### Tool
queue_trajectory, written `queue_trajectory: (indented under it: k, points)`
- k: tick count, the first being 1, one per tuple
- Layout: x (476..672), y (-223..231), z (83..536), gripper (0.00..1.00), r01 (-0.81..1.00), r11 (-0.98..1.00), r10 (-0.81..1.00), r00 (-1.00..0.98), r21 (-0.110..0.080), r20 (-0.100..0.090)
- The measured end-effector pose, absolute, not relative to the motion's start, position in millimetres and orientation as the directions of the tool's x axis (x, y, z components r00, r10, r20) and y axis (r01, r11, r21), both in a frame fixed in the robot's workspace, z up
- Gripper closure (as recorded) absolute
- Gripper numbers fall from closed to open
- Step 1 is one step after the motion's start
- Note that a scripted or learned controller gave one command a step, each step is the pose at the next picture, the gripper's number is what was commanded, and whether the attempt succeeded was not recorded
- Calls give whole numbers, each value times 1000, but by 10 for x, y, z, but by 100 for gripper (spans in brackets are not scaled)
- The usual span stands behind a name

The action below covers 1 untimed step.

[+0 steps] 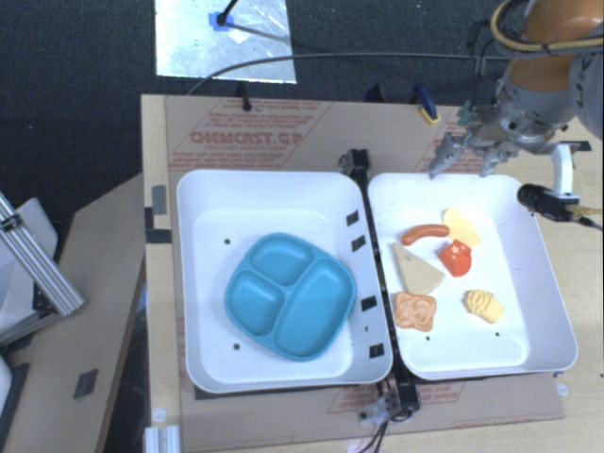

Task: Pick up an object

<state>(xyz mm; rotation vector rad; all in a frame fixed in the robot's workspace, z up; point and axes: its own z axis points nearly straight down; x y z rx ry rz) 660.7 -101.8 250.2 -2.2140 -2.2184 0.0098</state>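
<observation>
Dark carpet lies around the worktop (283,130), which is covered with printed cardboard and carries two shallow white bins side by side. We see the left bin (203,206) holding a blue divided plate (290,295), and the right bin (543,291) holding a small group of toy foods: a sausage (425,233), a pale yellow piece (461,225), a red piece (455,258), a cream wedge (415,272), an orange-brown piece (413,310) and a yellow ridged piece (482,305).

We find the gripper (469,156) above the far rim of the right bin, and it holds nothing. Its fingers seem to stand a little apart, pointing down, but they are small and blurred, so we cannot tell with certainty how they stand.

The important relation, in our judgement, is this: all the foods lie nearer to the camera than the gripper, toward the middle of the bin. The sausage and the pale yellow piece are the closest to it. The sausage has its long axis across the bin, slightly tilted, so we think a grip across its short side would be needed.

The pale yellow piece and the red piece touch or overlap; we cannot say which. The arm is cut off at the upper right edge.
</observation>
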Motion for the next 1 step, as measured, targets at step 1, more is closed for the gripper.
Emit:
queue_trajectory:
  k: [1]
  points:
    - [6628,-1014,2573,0,1000,4,1000,-4,2,0]
